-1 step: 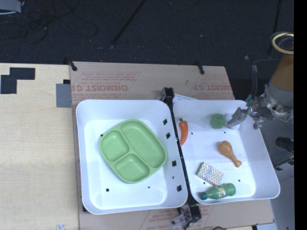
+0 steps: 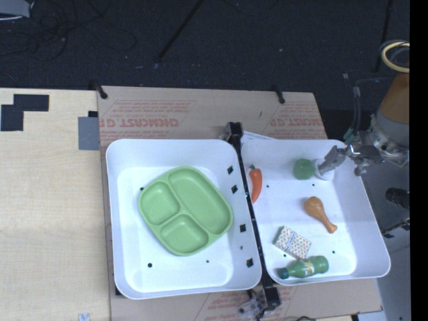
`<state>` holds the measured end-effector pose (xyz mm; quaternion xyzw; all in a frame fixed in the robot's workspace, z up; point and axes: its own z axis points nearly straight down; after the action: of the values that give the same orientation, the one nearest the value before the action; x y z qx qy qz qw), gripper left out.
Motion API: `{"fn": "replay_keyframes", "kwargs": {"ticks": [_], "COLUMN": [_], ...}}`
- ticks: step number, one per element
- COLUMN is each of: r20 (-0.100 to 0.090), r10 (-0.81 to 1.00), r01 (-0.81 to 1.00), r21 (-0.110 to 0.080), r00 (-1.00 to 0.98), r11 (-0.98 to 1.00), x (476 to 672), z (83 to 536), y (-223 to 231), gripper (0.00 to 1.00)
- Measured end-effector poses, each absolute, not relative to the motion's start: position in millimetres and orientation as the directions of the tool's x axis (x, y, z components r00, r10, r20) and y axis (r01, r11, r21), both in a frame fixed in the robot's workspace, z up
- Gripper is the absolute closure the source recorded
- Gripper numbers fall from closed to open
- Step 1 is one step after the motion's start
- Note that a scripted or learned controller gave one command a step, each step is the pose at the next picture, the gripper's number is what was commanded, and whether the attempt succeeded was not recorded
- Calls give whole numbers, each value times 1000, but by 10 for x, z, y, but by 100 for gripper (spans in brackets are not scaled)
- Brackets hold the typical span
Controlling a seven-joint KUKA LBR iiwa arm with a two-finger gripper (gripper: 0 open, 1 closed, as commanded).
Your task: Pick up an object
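A pale wooden bench (image 2: 47, 206) carries a brown cardboard sheet (image 2: 200, 116). Two white bins lie on the sheet: the left bin (image 2: 127, 259) and the right bin (image 2: 364, 246), touching.

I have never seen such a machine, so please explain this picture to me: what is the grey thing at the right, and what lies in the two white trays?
One camera, fixed above the bench, looks down at a slant. The grey arm with an orange band is a robot reaching in from the right; its gripper is by the top edge of the right bin, beside a small green object. I cannot tell whether it holds anything. That bin also holds a toy carrot, a toy chicken drumstick, a small patterned packet and a green bottle. The left bin holds a green divided plate.
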<state>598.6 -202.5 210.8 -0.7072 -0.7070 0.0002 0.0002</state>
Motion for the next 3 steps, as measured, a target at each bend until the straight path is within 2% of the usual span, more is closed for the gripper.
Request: {"fn": "replay_keyframes", "kwargs": {"ticks": [2, 3], "r20": [2, 1], "r10": [1000, 1000], "r01": [1000, 1000], "r21": [-7, -5], "r00": [0, 0], "r11": [0, 0], "x": [6011, 6006], "z": [1145, 857], "y": [-2069, -2053], "gripper": [0, 0]}}
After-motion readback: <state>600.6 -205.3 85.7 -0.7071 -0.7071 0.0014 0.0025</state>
